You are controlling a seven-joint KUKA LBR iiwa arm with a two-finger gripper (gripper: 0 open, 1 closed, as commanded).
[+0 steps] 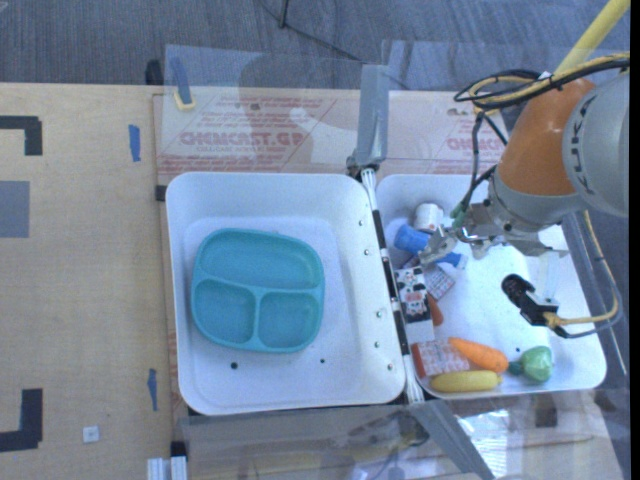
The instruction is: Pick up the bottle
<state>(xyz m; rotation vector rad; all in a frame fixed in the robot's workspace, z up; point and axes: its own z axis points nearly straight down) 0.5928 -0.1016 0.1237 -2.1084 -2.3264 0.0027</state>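
Note:
The bottle (412, 235) is blue with a white cap and lies at the upper left of the right bin (580, 368), close to the wall shared by the two bins. My gripper (443, 247) hangs low just right of the bottle, right beside its blue body. A small blue piece (453, 261) peeks out just below the gripper. The orange-banded wrist (540, 163) leans in from the upper right and hides the bin's back corner.
A teal divided plate (257, 290) lies in the left bin (200, 203). The right bin also holds a cow-patterned carton (413, 291), a pink packet (432, 354), a carrot (481, 353), a yellow banana-like item (464, 380) and a green item (537, 364).

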